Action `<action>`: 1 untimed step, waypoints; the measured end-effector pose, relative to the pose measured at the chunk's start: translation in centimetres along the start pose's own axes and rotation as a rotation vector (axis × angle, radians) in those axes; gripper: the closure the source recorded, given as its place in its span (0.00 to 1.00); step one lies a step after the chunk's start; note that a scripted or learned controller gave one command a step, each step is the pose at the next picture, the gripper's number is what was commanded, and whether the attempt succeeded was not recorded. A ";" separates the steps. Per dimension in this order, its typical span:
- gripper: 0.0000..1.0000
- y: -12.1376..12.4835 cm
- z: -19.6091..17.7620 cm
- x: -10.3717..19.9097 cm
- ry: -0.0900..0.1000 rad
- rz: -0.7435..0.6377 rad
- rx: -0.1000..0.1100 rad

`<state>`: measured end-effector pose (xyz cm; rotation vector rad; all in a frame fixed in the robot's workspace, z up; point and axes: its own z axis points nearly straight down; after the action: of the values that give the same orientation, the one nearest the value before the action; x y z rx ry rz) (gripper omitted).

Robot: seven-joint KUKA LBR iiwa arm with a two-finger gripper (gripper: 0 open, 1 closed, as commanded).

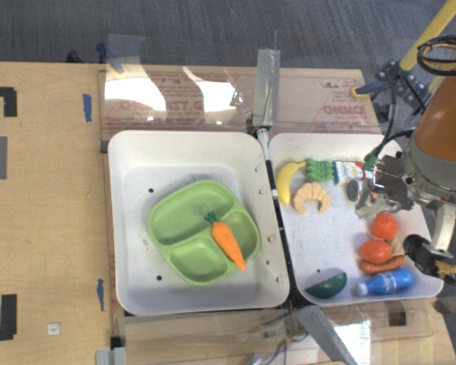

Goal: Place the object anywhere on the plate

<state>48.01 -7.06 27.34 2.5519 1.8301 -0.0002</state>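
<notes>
Now, from the left: we see the left bin holding the green plate, and the carrot already lies across its divider, long axis slanting from leafy top at upper left to tip at lower right. Across the shared wall, the right bin carries a banana, a croissant, a green block, two tomatoes, a dark green piece and a blue bottle. The jaws hover at that bin's right, well apart from the carrot; we cannot tell if they're parted. We judge placement done.
</notes>
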 end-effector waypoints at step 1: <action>1.00 1.4 -0.2 -4.1 -0.001 0.389 0.000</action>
<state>47.98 -11.38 27.50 2.8566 1.3026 -0.0014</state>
